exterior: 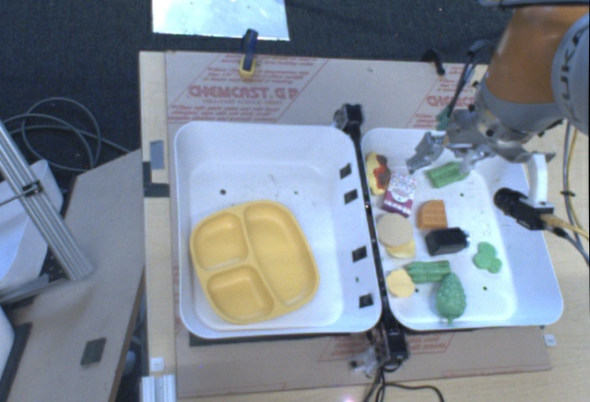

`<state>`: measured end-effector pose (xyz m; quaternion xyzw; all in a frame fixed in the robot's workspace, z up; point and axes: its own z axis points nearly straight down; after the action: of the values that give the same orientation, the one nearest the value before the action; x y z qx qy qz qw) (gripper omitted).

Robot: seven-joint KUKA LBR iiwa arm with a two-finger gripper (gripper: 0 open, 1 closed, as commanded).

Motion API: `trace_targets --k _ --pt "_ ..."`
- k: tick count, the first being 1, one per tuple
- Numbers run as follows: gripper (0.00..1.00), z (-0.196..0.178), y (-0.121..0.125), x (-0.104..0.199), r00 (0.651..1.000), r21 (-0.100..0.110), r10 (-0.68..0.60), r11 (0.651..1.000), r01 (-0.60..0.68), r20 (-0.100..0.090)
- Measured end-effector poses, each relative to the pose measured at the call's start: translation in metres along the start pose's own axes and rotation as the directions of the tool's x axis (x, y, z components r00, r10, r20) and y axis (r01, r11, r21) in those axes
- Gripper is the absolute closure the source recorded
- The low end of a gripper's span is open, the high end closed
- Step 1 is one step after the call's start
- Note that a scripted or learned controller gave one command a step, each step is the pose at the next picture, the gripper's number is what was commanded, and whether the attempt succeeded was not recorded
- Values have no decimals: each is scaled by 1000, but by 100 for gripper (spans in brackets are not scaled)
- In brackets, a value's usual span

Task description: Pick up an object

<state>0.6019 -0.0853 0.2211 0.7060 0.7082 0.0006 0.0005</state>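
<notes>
Beside the end effector (pixel 441 149), grip unclear, a green block (pixel 446 174) lies slanted up-right.

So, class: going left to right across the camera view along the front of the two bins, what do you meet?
Yellow divided tray → pale yellow piece → dark green textured toy → light green clover-shaped piece. The long green item is left out, since it overlaps its neighbours in order.

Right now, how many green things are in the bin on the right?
4: a green block beside the gripper, a clover shape, a cucumber-like piece, a bumpy one. Others may hide beneath the arm.
</notes>
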Motion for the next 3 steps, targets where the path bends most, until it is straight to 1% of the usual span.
trace_targets --k 1,2,3 --pt "0 -114 -91 57 1000 -2 -6 1000 6 -2" --pt "0 -258 -86 143 1000 -19 -10 1000 10 -5" --pt "100 -261 -86 138 1000 -6 -6 1000 6 0"
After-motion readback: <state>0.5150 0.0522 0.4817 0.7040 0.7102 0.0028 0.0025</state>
